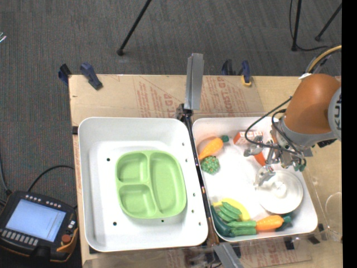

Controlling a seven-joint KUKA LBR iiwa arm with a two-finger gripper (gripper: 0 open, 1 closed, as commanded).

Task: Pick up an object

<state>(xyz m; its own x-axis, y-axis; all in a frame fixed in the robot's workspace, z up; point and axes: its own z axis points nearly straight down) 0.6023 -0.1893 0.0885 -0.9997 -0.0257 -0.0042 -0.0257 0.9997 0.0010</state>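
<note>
Gripper [267, 176] seemingly above white plate [290, 201]

The floor [67, 27] is dark grey carpet with thin lines in it. Thin black stand legs [136, 22] slant down to the floor near the top middle, and more black legs [304, 15] stand at the top right. The table [134, 91] has a light brown board on top with faded red print. Blue clamps [89, 76] grip its back edge on the left, and more clamps [244, 71] sit on the back edge to the right. A grey post [194, 85] stands up at the back, in the middle. On the floor at the bottom left lies a dark hand controller [36, 223] with a pale blue screen, and a black cable [39, 177] curls beside it.
</note>
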